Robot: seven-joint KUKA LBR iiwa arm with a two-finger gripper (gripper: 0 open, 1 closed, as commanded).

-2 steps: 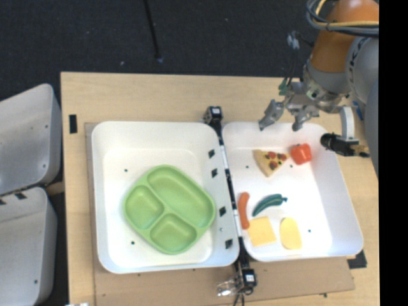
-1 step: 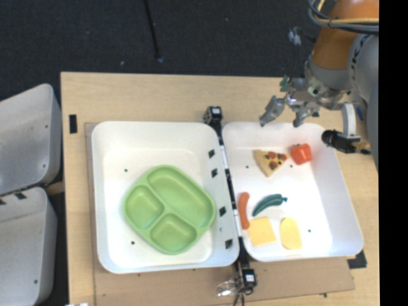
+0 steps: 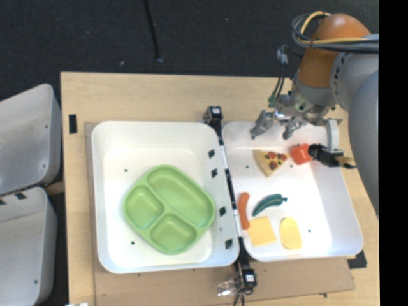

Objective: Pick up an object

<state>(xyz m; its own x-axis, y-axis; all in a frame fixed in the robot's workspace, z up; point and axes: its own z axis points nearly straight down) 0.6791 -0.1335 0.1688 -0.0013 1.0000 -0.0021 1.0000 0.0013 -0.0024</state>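
Camera view: gripper point(image 3: 272, 131) hangs over the top edge of the right bin point(image 3: 328, 225), upper right of frame, fingers spread apart with nothing between them. Candidates all sit in that bin: pizza slice point(image 3: 271, 161) just below the gripper, red piece point(image 3: 299, 153) just to the slice's right, green pepper point(image 3: 269, 203) mid-bin, orange sausage point(image 3: 243, 210) against the bin's left wall, cheese block point(image 3: 261, 231) and yellow lump point(image 3: 291, 233) side by side near the bottom. Left bin point(image 3: 108, 171) has a green divided plate point(image 3: 169, 209), too wide for the fingers I'd guess. Best target looks like the pizza slice: closest, apart from its neighbours, short descent. It lies flat and looks thin, so go low, nearly to the bin floor, and close across its width rather than its length. Centre on the wide end, not the tip, or it'll likely squirt out. Watch the red piece: near enough that the finger on the frame's right could clip it. Sausage is a poor pick, the wall blocks one finger. Lift straight up and check something's actually between the fingers before calling it done.
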